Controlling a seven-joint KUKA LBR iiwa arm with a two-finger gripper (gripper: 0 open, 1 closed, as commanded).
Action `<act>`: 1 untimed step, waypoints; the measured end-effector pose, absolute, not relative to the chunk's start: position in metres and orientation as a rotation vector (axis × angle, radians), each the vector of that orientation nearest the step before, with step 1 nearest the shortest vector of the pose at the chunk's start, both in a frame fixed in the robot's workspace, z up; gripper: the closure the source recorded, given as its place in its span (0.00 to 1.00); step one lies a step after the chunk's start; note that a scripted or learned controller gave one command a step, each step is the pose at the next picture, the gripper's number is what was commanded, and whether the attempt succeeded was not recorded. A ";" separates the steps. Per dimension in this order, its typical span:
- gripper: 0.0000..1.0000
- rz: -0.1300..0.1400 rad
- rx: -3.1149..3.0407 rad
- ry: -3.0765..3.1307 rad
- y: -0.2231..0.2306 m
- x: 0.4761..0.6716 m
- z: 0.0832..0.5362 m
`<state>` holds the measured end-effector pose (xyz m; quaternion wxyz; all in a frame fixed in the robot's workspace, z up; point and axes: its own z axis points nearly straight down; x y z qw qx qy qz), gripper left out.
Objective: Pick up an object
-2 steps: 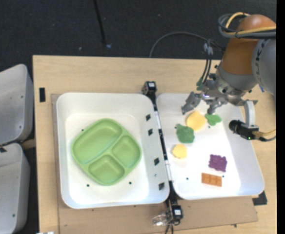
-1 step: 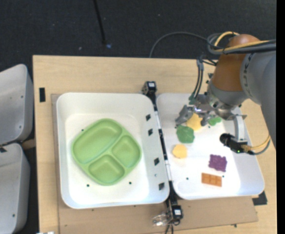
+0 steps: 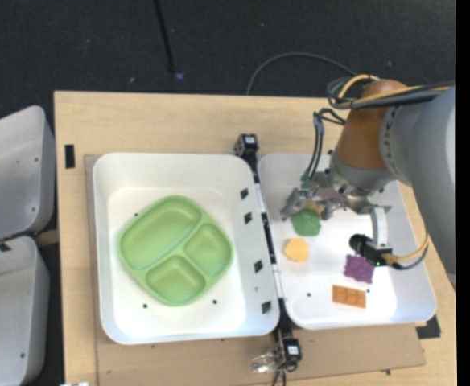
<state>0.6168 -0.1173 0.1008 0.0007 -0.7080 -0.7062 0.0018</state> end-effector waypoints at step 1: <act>1.00 -0.002 -2.230 -2.217 -0.118 0.618 0.115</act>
